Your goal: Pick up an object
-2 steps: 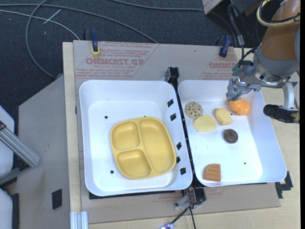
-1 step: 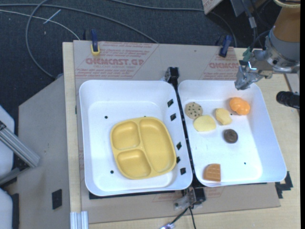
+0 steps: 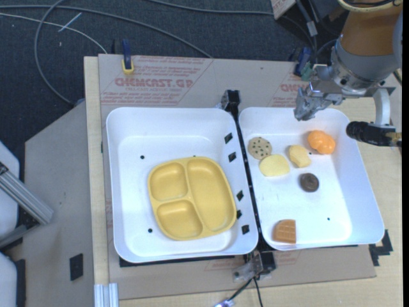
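Hanging over the far edge of the right bin (image 3: 358,232), the end effector (image 3: 307,110) points down from the grey arm (image 3: 367,37) that reaches in from the right; from where I stand I cannot tell how it is set, and nothing shows in its grip. It looks poised above the food pieces, I'd guess to choose one.

Across the table (image 3: 160,78), the left bin (image 3: 118,171) carries a yellow divided tray (image 3: 192,197) lying flat, well apart from the work. All the candidates sit in the right bin: an orange piece (image 3: 321,142) nearest the end effector, a pale yellow round (image 3: 275,165) touching a yellow chunk (image 3: 299,155), a speckled cookie (image 3: 259,148) to their left, a brown wedge (image 3: 285,231) at the near edge, and a small dark disc (image 3: 309,182) in the middle. The orange piece seems the easiest reach.
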